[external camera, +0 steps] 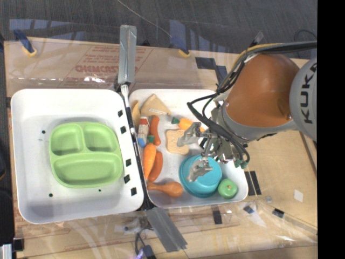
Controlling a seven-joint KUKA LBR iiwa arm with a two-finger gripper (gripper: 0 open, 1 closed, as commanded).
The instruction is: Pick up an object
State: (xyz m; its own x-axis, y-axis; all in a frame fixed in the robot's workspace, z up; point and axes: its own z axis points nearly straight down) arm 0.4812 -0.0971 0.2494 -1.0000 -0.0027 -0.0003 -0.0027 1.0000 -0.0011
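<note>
The right bin [237, 171] holds several toy foods. Among them are a teal bowl [199, 183], a green apple [227, 188], a tan cracker [173, 141], a carrot [149, 159] and a drumstick [167, 187]. My gripper [195, 153] hangs low over this bin, between the cracker and the bowl. Its two metal fingers are spread apart: one fingertip [187, 137] is beside the cracker and the other is over the bowl's rim. It is open, with nothing between the fingers. The arm's orange band and cables hide the bin's right part.
The left bin [27, 123] holds a green divided plate [85, 154]. A cheese wedge [153, 106], a red sausage [154, 129] and a small bottle [143, 128] lie along the right bin's left side. A grey strip [127, 53] stands between the bins.
</note>
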